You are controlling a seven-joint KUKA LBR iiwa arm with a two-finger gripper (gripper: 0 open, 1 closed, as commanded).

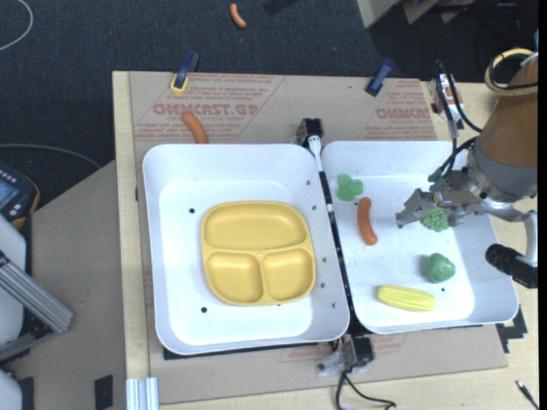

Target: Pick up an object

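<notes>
A: Bench (282, 101) came first, cardboard-topped, with two shallow white bins on it. The left bin (171, 229) carried a yellow divided tray (256, 250); the right bin (402, 165) held the small toys.

B: And the arm?

A: The arm (513, 135) reached in over the right bin, its gripper (427, 213) low beside a green broccoli piece (438, 220). I could not tell how the gripper was set; the broccoli sat against it, though not plainly in its hold.

B: What else lay there?

A: A yellow corn cob (406, 297) near the front wall, a green pepper (439, 267) just above it, a red sausage (367, 220) toward the divider, and a smaller green piece (349, 188) beside that.

B: Risks?

A: I judged the broccoli likeliest to go wrong: lumpy and light, it could be nudged aside or pinched off-centre and slip out on the lift.
</notes>
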